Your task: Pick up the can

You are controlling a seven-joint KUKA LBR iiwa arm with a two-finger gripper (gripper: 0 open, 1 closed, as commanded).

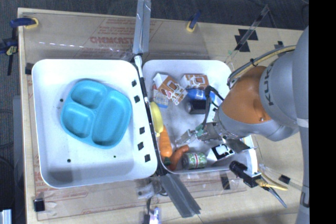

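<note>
left bin [47, 113]: blue tray [97, 113] | right bin [173, 66]: can [195, 160] | hand [202, 134]: state unclear

Fixed overhead camera, slanted down on both bins [47, 113]

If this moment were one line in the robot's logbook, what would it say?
task: pick up can | can: lying on its side, near edge of right bin, beside carrot | tool: above can, not holding it | left bin: blue tray
</note>
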